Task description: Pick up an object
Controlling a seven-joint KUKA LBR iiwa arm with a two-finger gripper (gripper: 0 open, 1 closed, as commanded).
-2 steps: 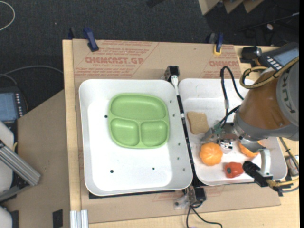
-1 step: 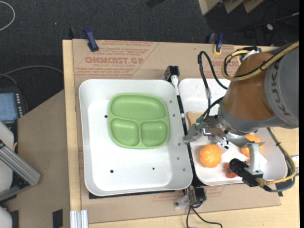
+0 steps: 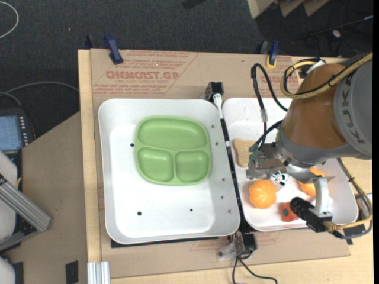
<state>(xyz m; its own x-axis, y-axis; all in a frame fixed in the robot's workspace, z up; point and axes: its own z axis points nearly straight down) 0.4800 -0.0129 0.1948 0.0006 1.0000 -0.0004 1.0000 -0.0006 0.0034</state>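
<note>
Over the right bin (image 3: 237, 107) the grey arm (image 3: 349, 120) with its orange band is leaning in from the right, its wrist covering much of that bin's middle; the gripper (image 3: 265, 165) is hanging low just above the orange fruit (image 3: 262, 194), and whether it is wide or narrow I cannot tell, since the wrist housing is hiding that part; nothing is showing as held. Taking the orange fruit as the landmark: a tan, bread-like piece (image 3: 241, 151) is lying just beyond it toward the far rim, partly under the gripper; a small red object (image 3: 286, 212) is sitting just to its right, close to the near rim; a smaller orange piece (image 3: 308, 187) is lying further right, peeking out beside the arm; a small black-and-white thing (image 3: 279, 178) is sitting between the fruit and that piece, too small to name. Well to the left of the fruit, across the divide between the bins, the left bin (image 3: 112, 158) is holding a green three-compartment tray (image 3: 173, 149), lying flat toward its far half.
</note>
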